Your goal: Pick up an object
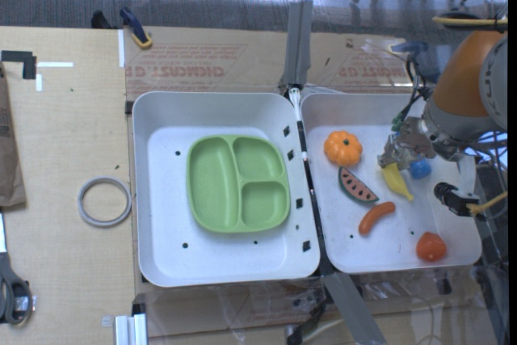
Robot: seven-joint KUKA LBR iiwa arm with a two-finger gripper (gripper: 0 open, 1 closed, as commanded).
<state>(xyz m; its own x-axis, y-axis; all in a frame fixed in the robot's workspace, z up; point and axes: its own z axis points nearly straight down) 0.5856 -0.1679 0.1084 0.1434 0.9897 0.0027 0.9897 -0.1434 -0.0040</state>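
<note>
Where the arm (472, 85) reaches in from the right, its gripper (396, 160) sits low in the right bin (339, 250), directly over the upper end of the yellow banana-shaped toy (397, 180). Whether the jaws are apart or together cannot be told; they are small and blurred against the toy, and they appear to touch it, though a grasp is not visible. A blue ball (420, 169) lies just beside the banana toy on its right. Elsewhere in the same bin: an orange pumpkin (343, 148) near the upper left, a watermelon slice (357, 185) below it, a sausage (376, 217) lower still, and a red-orange tomato (431, 246) near the lower right corner, well apart from the gripper. The left bin (153, 238) holds a green divided plate (238, 183), lying flat. On the bench (65, 125) to the left rests a grey ring (105, 201), well apart from both bins.
</note>
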